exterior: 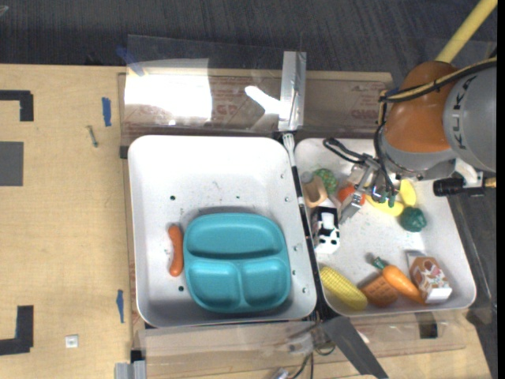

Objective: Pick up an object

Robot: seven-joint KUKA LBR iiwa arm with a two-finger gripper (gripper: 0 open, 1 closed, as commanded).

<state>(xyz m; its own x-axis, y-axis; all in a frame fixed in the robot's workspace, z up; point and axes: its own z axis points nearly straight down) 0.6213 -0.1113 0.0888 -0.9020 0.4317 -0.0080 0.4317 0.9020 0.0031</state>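
Note:
My gripper [364,192] hangs low over the back part of the right bin [461,247], reaching in from the right under the orange wrist band. Right around it lie a small red-orange toy [346,191], a yellow toy [392,200] and a dark green round toy [413,220]. A tan piece [316,189] and a green leafy piece [326,177] sit just to its left. Nearer the front are a black-and-white cow figure [327,230], a corn cob [342,287], a carrot [397,279] and a small printed box [430,278].
The left bin [158,172] holds a teal divided tray [236,260] and an orange sausage [175,250] beside it. A metal divider [291,93] stands behind the gap between the bins. A yellow rod [472,18] slants in at top right.

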